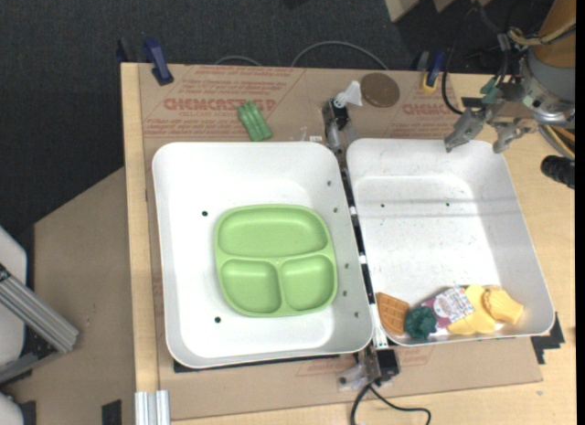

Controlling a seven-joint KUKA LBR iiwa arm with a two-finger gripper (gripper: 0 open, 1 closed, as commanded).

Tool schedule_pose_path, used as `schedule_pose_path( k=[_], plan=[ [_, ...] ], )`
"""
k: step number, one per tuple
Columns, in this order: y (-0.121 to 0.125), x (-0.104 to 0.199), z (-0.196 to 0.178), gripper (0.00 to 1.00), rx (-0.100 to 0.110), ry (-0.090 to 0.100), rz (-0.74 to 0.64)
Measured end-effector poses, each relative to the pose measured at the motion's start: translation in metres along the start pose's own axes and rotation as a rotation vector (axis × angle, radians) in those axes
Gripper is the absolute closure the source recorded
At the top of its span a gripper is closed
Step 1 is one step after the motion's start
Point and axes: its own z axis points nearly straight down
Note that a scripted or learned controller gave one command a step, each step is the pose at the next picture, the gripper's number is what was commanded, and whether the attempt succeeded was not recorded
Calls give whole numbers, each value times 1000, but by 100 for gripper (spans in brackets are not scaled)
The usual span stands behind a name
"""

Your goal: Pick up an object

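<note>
**Claw open above the right bin's far edge**

The gripper [477, 132] hangs over the right bin's [439, 231] far rim, its 2 fingers spread apart with nothing between them. The toys [452, 312], perhaps 5 pieces, lie heaped in that bin's near corner, well apart from it. A green divided plate [274, 259] sits in the left bin [183, 231].

Gripper [479, 136] — two fingers spread apart, pointing down, nothing between them; grey wrist rises just behind — upper right.
</note>
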Motion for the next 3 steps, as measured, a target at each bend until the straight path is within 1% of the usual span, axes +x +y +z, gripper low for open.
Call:
schedule_pose_path(
  k=[1,2,3],
  plan=[
    [10,-42,107,0,7,0,3],
    [-16,-35,136,0,2,5,-1],
    [-14,-36,124,100,-3,0,-3]
  ],
)
